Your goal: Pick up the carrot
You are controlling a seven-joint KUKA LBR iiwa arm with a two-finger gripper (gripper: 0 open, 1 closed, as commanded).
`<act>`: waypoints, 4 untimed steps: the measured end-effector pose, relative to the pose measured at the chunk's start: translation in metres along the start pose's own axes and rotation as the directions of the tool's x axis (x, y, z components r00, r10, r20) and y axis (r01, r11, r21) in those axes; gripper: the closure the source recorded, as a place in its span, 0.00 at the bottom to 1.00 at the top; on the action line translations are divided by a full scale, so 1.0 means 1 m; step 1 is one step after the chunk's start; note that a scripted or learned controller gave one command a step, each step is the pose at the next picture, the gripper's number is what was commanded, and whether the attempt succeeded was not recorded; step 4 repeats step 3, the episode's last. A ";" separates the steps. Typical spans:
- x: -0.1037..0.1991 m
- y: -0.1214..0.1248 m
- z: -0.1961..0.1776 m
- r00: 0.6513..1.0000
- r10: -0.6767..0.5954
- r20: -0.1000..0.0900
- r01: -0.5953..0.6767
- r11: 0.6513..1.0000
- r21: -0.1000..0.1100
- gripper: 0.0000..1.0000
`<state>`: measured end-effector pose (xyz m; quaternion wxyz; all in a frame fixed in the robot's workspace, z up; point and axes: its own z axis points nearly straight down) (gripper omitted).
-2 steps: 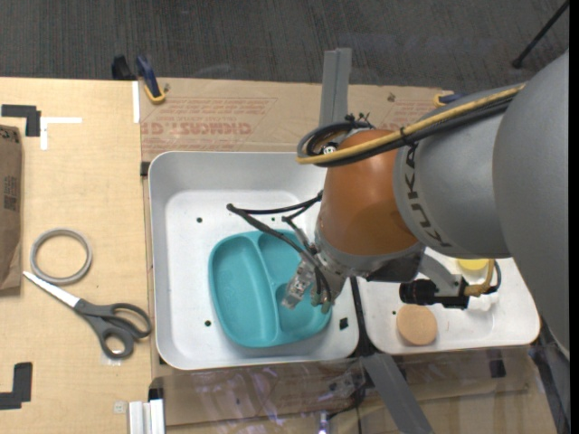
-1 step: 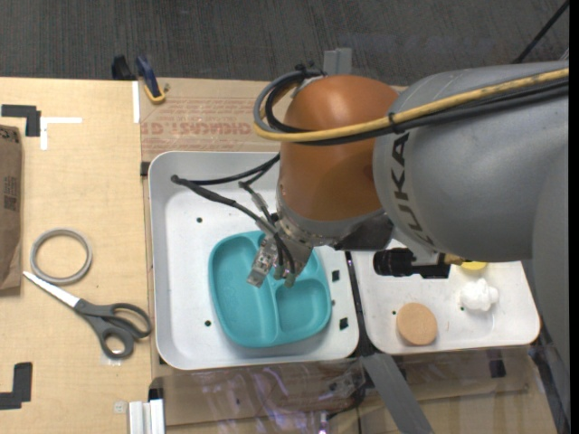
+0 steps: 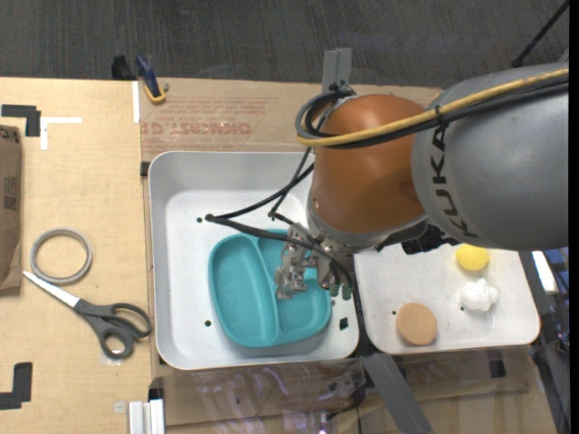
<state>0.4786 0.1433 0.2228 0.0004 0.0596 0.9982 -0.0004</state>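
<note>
- Arm (image 3: 470, 152): smooth grey casing with a glossy, rounded orange band, reaching in from the right over the junction of the two bins; a yellow cable and black cables run across it.
- Gripper (image 3: 291, 274): a metallic assembly hanging over the teal tray; how far its fingers are parted, and whether they hold anything, cannot be told.
- Teal tray (image 3: 240, 297): smooth plastic, rounded, divided in two, lying in the left bin.
- Left bin (image 3: 172, 242): shallow, white, rounded corners.
- Right bin (image 3: 507, 328): shallow, white, holding a round tan disc (image 3: 417, 323), a yellow ball-like item (image 3: 471, 259) and a lumpy white item (image 3: 477, 297).
- Carrot: not identifiable among the visible objects.
- Cardboard bench (image 3: 72, 197): matt brown, bearing a tape ring (image 3: 61, 255) and grey-handled scissors (image 3: 95, 315).
</note>
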 end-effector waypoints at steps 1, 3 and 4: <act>-0.001 -0.009 0.021 0.805 -0.593 0.000 0.593 0.805 -0.002 1.00; -0.003 0.018 0.047 0.776 -0.631 0.000 0.631 0.776 -0.002 1.00; -0.003 0.018 0.047 0.776 -0.631 0.000 0.631 0.776 -0.002 1.00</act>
